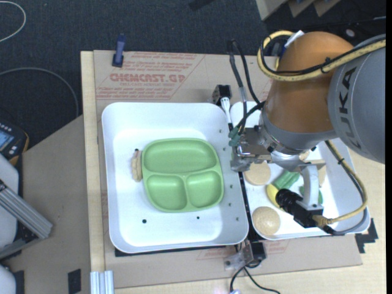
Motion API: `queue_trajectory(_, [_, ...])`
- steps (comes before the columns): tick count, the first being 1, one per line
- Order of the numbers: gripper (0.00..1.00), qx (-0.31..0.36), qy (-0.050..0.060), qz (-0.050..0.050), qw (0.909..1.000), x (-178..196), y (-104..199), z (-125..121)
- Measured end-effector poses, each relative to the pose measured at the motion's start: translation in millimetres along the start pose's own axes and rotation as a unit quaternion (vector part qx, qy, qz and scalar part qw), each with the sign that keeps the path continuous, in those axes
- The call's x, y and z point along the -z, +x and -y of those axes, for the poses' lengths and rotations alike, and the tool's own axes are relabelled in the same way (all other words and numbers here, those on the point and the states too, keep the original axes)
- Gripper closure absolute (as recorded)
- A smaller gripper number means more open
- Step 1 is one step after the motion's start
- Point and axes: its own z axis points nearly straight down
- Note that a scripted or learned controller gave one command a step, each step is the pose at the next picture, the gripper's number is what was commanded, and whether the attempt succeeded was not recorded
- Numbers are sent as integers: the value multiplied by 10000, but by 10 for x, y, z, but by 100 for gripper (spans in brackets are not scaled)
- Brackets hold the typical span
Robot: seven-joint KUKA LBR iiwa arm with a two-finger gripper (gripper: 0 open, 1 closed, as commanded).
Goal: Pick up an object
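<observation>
**Green plastic tray waits in the left bin while the arm works over the right**

Green and moulded into three compartments, the divided tray (pixel 182 173) lies flat in the middle of the left bin (pixel 119 164), with a small tan piece (pixel 136 165) touching its left edge. It looks light, stiff and rather slick, so its raised rim seems the surest hold. The arm (pixel 306 90) hangs over the right bin (pixel 327 188), above two round tan pieces (pixel 266 219) and a green item (pixel 285 179). The gripper (pixel 254 155) is hidden under the wrist; its state cannot be told.
</observation>
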Motion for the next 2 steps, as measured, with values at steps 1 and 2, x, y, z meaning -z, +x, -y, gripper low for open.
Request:
queue_trajectory(1, [100,-46,-58,6,10000,1325,-85,-14])
queue_trajectory(2, [100,-45,-9,13,10000,1574,68,-10])
